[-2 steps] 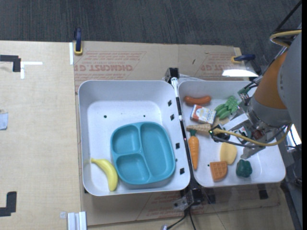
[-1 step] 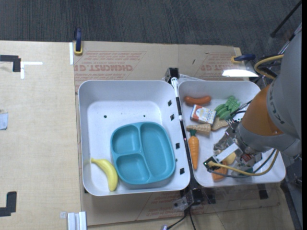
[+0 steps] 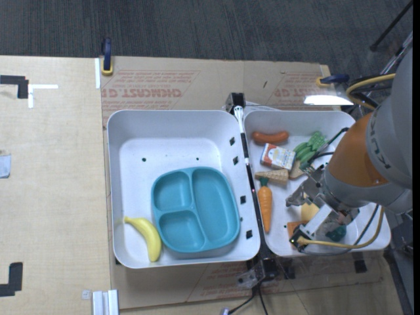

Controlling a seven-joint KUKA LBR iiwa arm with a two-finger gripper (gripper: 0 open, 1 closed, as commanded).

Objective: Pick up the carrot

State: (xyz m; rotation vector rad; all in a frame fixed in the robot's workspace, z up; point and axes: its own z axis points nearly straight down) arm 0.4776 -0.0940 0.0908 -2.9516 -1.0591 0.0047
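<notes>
The carrot (image 3: 264,207) lies in the lower middle of the frame, along the left wall of the right bin (image 3: 308,120), its green top pointing up the frame and touching a beige stick (image 3: 272,176). The gripper (image 3: 298,197) hangs just to the right of the carrot, apart from it, over a yellow piece (image 3: 308,210); whether it is open or closed cannot be told, and nothing is seen held in it. Above sit a red sausage (image 3: 271,136), a small carton (image 3: 277,156) and a green vegetable (image 3: 308,147). The left bin (image 3: 131,149) holds a teal divided plate (image 3: 197,209) and a banana (image 3: 149,235)
</notes>
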